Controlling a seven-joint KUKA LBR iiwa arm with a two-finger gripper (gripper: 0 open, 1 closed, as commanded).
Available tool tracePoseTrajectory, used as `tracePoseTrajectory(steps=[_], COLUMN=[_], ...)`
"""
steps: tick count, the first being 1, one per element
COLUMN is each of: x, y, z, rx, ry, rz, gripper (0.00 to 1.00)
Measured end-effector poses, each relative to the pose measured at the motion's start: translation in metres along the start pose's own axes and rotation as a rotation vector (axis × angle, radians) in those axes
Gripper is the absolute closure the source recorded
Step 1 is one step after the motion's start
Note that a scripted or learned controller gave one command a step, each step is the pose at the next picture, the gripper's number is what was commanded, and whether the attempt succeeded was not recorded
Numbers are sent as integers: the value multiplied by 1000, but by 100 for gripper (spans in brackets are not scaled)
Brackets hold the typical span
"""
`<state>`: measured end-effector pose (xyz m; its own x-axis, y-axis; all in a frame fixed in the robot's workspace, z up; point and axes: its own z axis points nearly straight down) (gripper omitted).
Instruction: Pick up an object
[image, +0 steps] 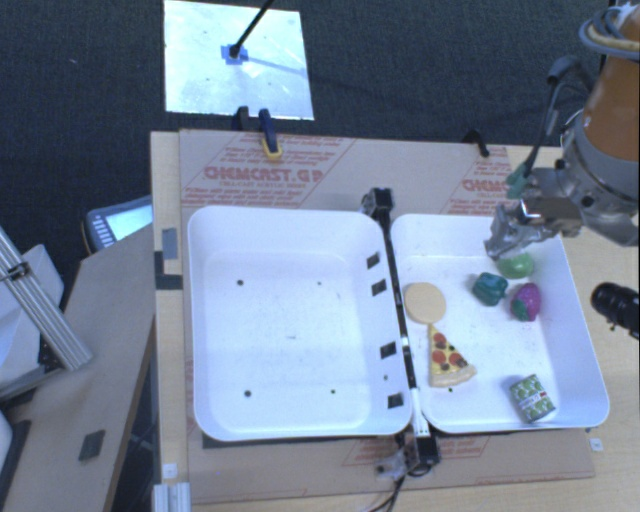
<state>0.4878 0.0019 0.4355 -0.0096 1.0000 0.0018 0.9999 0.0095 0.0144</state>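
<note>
Now the gripper (512, 243) hangs over a pale green object (517, 266) in the right bin (585, 400) (touching it, seemingly); whether it grips, I cannot tell.

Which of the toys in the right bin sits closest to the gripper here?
The pale green toy, directly under the gripper at the bin's far side. The teal toy and purple toy lie farther toward the camera.

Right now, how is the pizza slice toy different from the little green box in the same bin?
The triangular yellow pizza slice toy is flat with red dots on top, while the small green box is blocky and stands higher. The pizza slice lies near the divider between the bins; the green box sits by the bin's near right corner. Both rest in the right white bin, apart from each other.
</note>
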Motion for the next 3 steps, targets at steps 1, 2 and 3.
tracePoseTrajectory(steps=[1,2,3], x=[77,141,209], y=[-1,1,10], z=[16,-73,-101], rx=[13,3,9], ry=[1,4,3], rz=[-2,-2,-1], gripper=[100,100,100])
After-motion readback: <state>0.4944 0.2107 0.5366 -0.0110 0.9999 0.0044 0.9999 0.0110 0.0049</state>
